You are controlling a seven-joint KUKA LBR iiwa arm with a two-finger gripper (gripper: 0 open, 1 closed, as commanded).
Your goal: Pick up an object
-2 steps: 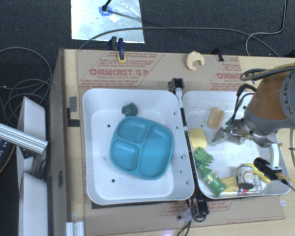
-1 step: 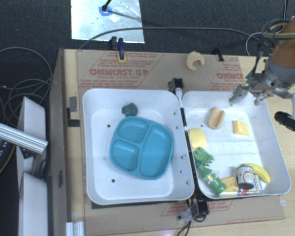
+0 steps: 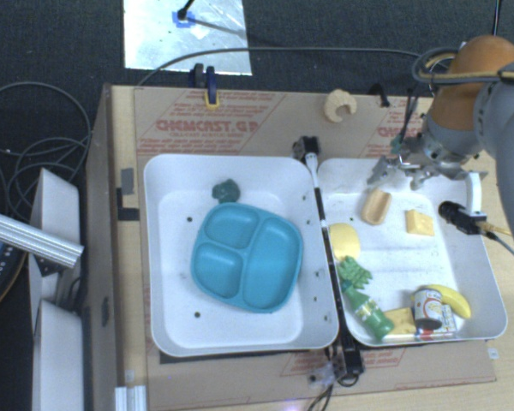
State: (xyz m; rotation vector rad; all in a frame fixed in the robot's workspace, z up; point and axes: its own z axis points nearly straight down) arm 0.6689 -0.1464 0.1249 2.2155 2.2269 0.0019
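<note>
Bench faced with printed cardboard, seen from above against dark carpet. On it, side by side, left bin and right bin, both shallow and white. Reaching in from the right, grey arm with orange band, wrist over the far edge of the right bin. In the left bin, blue divided plate. At the arm's end, gripper, spread wide with nothing between, just beyond tan block and yellow wedge. Along the right bin's near edge, banana and can touching; by the left wall, green toys. At the plate's far rim, small dark green piece. Judged progress: early stage; nothing grasped or lifted, every candidate object lying in a bin; descent, closure and lift all left to do.
</note>
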